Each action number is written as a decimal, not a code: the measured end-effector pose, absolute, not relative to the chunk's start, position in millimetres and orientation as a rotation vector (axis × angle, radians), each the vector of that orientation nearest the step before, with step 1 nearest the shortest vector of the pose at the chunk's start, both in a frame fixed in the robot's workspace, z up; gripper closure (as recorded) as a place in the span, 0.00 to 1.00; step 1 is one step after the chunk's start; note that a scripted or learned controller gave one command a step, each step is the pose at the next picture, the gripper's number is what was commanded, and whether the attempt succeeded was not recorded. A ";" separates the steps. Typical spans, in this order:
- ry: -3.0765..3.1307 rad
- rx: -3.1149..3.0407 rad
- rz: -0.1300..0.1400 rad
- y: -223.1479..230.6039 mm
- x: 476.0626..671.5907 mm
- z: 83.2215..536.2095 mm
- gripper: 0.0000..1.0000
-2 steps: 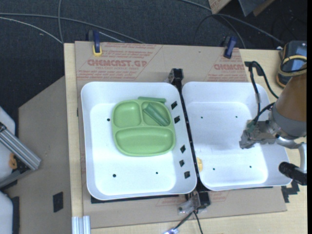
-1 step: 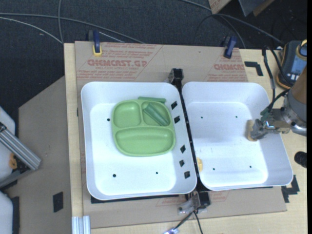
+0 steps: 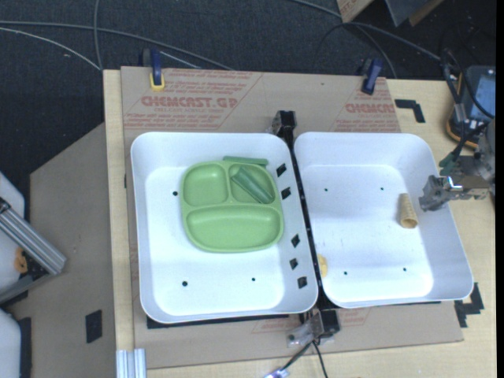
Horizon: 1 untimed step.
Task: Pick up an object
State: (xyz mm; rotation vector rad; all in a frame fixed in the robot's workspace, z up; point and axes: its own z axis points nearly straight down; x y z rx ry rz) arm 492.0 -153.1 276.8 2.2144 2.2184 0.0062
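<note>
A small tan cylinder, cork-like, lies on the floor of the right bin near its right wall. My gripper hangs at that bin's right rim, just right of and slightly above the cylinder, apart from it. In the left bin a green divided plate lies flat. A darker green oblong piece rests in the plate's upper right compartment.
A small yellow bit sits at the seam between the two bins, near the front. Black clips run down the divider. Blue clamps hold the cardboard sheet at the back. Cables cross the dark floor beyond.
</note>
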 end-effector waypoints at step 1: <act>2.226 2.214 0.003 -106.5 525.9 263.0 1.00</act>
